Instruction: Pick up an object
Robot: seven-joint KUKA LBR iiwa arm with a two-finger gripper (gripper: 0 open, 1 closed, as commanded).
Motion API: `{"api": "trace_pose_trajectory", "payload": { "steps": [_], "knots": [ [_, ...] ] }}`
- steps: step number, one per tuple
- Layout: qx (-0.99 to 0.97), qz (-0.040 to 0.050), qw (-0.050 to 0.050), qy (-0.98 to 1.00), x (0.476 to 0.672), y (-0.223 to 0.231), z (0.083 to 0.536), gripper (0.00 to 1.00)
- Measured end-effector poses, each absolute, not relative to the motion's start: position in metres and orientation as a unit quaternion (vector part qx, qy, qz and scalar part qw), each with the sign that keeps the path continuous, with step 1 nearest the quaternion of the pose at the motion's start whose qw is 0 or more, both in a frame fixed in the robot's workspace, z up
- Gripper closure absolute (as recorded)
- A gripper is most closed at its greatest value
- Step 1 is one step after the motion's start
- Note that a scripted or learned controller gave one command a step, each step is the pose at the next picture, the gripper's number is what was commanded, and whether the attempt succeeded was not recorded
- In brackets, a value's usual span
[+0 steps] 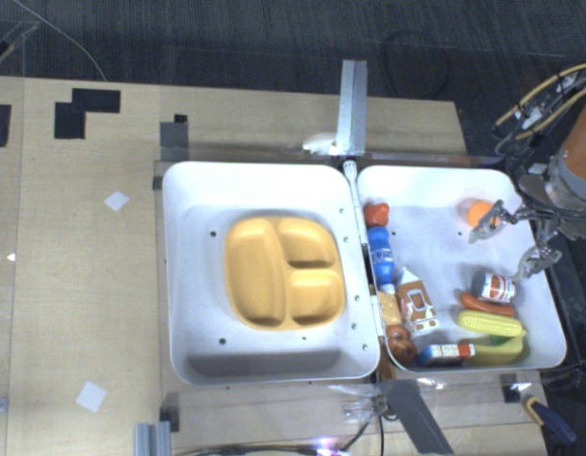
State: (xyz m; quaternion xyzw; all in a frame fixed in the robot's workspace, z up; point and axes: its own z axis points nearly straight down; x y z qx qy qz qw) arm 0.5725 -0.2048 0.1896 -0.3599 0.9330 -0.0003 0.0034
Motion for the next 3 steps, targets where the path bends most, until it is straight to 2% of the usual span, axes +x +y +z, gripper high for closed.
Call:
{"api": "trace_pose_trajectory", "payload": {
  "steps": [1, 2, 3],
  "knots": [
    [-0.234, 0.0009, 0.001, 0.972, 0.506, -0.205, 0.118, 0.0],
    [-0.245, -0.0005, 0.004, 0.97, 0.57, -0.204, 0.124, 0.0],
    [0.001, 0.0007, 0.001, 1.0, 0.536, -0.181, 0.098, 0.0]
  ]
}}
